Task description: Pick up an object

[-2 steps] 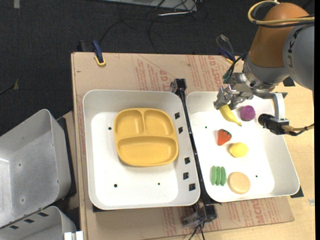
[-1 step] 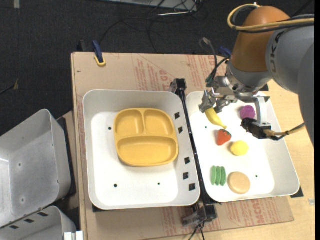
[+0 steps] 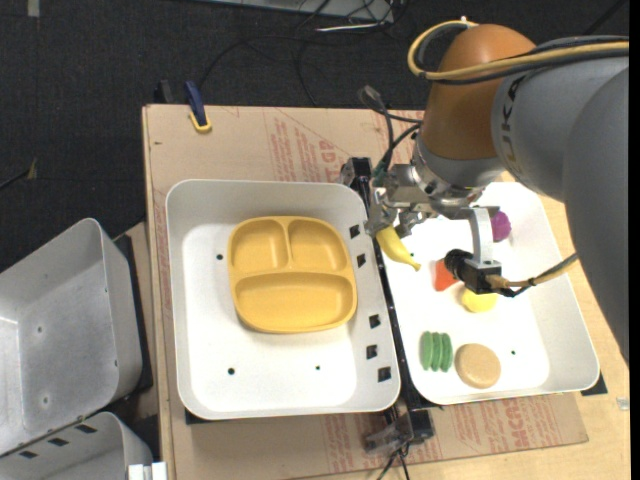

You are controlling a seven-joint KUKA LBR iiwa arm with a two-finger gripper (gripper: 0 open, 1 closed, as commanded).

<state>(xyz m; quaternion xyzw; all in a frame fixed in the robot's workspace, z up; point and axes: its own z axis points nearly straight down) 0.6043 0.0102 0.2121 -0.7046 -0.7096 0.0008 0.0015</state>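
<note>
My gripper (image 3: 388, 218) hangs over the left edge of the right bin (image 3: 560, 338), under the arm's orange band. A small yellow banana (image 3: 399, 250) lies directly below the gripper's tip, with its upper end touching or nearly touching it. I cannot tell whether the banana is held or resting on the bin floor. Further right in the same bin are an orange-red piece (image 3: 445, 276), a yellow lemon-like item (image 3: 479, 302) and a purple item (image 3: 499, 226) partly behind the arm's hardware.
A green ridged item (image 3: 435, 351) and a tan round biscuit (image 3: 478, 365) sit near the right bin's front. The left bin (image 3: 200, 368) holds a yellow divided plate (image 3: 292, 273). A black cable fitting (image 3: 466, 265) hangs by the orange-red piece.
</note>
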